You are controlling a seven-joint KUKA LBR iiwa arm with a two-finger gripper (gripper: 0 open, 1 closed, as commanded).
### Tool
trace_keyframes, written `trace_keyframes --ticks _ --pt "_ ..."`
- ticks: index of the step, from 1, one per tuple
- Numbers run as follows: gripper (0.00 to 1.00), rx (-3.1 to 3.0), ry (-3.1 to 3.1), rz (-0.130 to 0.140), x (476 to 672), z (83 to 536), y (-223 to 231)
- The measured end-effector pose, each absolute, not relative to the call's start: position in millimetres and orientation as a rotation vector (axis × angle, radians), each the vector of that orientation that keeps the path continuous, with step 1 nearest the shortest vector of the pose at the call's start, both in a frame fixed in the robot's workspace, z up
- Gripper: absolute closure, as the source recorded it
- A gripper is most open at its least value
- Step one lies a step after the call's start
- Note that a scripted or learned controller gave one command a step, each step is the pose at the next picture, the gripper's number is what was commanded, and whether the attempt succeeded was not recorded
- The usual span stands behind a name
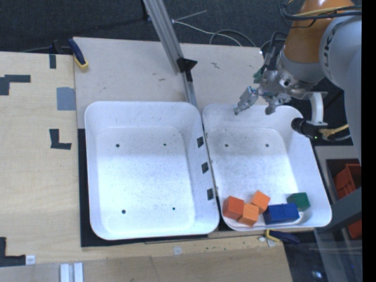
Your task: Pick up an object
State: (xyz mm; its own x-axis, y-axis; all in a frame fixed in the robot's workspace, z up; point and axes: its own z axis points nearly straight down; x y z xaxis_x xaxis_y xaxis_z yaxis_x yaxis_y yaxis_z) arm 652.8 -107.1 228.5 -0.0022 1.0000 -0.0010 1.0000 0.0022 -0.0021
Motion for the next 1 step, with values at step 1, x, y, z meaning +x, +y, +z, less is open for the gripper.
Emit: trace_keyframes --ticks 1 --pt "0.0 -2.218 -2.225 -0.002 603.5 270.3 -79.5"
